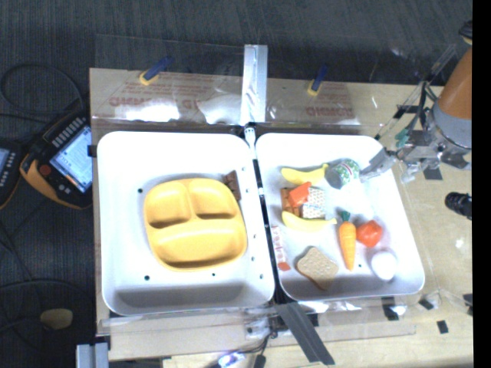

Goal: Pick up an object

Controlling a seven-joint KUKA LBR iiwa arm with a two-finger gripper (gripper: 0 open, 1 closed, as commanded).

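In right bin (399,205): end effector (374,164) pinching grey-green can (342,172), tilted.

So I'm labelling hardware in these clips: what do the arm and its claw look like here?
At the view's right edge the arm shows a rounded orange band over a pale grey wrist section. Below it sits a cluster of dark and grey metal parts with thin black cables looping around them. The claw tapers to slim grey metal pointing into the right bin.

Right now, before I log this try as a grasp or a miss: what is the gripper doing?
Gripper: at the right bin's far right edge, beside the can; open or closed cannot be told.
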